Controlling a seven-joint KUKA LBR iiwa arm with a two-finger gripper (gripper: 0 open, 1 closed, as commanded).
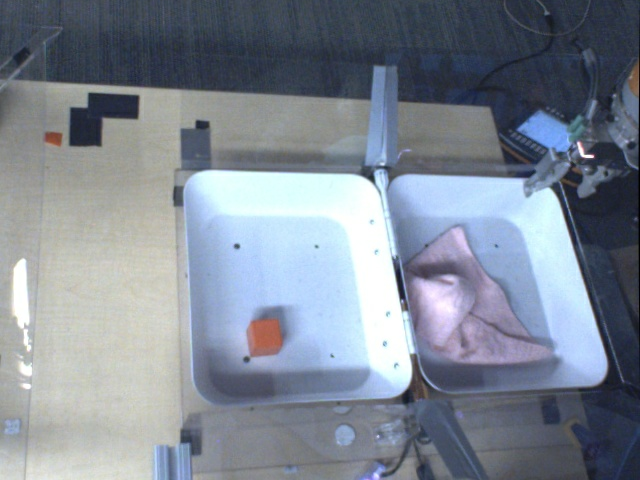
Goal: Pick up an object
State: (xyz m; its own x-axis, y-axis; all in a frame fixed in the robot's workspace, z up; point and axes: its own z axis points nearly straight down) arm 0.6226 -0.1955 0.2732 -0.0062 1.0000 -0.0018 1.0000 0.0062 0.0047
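A pale wooden bench [100, 298] stands on dark grey carpet [250, 18].

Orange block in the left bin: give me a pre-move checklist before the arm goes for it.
1. Orange block in plain sight in the left bin: ok.
2. Nothing lying on or against the block: ok.
3. Pink cloth confined to the right bin, away from the block: ok.
4. End effector above the right bin's far right corner, not over the block: not ok.
5. End effector open enough for the block: cannot tell.
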